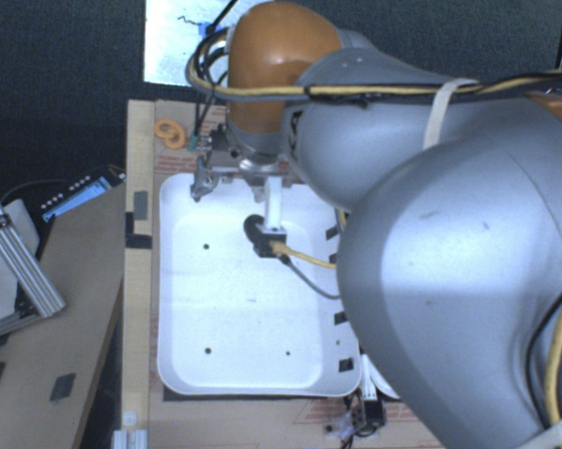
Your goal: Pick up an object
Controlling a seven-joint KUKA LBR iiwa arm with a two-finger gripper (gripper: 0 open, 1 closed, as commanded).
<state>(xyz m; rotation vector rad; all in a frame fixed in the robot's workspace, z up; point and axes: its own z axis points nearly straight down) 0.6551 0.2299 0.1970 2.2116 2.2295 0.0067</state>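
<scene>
One orange ring past the 11 o'clock corner of the white bin probably explains my gripper hanging there; can't tell if it's open or closed.

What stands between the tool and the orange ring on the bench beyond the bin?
Only the far rim of the white bin. The tool hangs over the bin's far corner; the orange ring lies just past that rim on the bench.
</scene>
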